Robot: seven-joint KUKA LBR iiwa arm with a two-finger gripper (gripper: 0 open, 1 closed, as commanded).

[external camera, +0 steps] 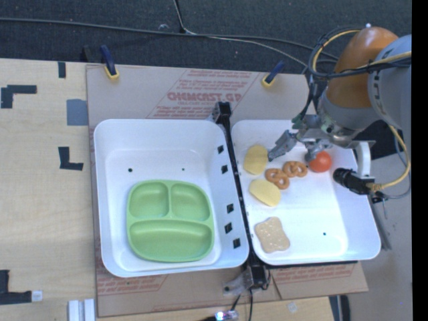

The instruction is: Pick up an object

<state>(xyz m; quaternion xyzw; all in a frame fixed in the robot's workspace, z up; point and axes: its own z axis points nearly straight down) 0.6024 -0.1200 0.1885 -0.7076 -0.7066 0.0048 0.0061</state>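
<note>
Camera view looks down on two shallow white plastic bins sitting side by side on a brown cardboard sheet (200,95) with red printing on it. Two blue and yellow clamps (107,62) pin that sheet down along its far edge.

The left bin (110,139) holds a light green plastic plate (170,221) with three sections. It lies flat near the front of that bin.

The right bin (348,239) holds the toy food. A round yellow piece (255,160) sits near the wall between the two bins. Just in front of it lies a second yellow piece (265,192), shaped more like a wedge. Beside them are two small brown pretzels (285,173), one touching the other. A small red ball-shaped toy like a tomato (321,161) rests to the right of the pretzels. A tan piece that looks like a slice of toast (272,235) lies nearer the front, apart from the rest.

The grey arm with the orange band (364,52) reaches in from the right, over the far part of the right bin. Its two-finger gripper (297,151) hangs low above the food — one dark finger (279,146) points toward the round yellow piece, and the other comes down right by the red tomato toy. The fingers are spread apart, and nothing is between them. The pretzels lie just in front of the gap.

Black cables (200,35) run across the dark floor behind the bench.
</note>
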